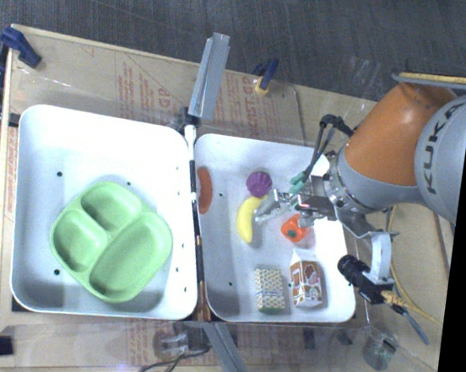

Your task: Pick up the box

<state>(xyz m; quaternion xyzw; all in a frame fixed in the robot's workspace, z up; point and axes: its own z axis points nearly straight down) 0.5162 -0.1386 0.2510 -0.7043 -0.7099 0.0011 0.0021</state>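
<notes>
Two small boxes lie side by side near the front wall of the right bin (pixel 331 317). One is a pale, green-patterned box (pixel 269 289); the other is a red and brown printed box (pixel 307 284). My gripper (pixel 286 208) hangs over the middle of that bin, behind the boxes and well apart from them. It stands open with nothing between its fingers. A small orange-red fruit with a green top (pixel 295 229) sits just beneath it, towards the front.
A yellow banana (pixel 248 219) and a purple fruit (pixel 258 182) lie to the gripper's left. An orange-red piece (pixel 204 189) rests against the bin's left wall. The left bin (pixel 35 138) holds a green divided plate (pixel 112 241).
</notes>
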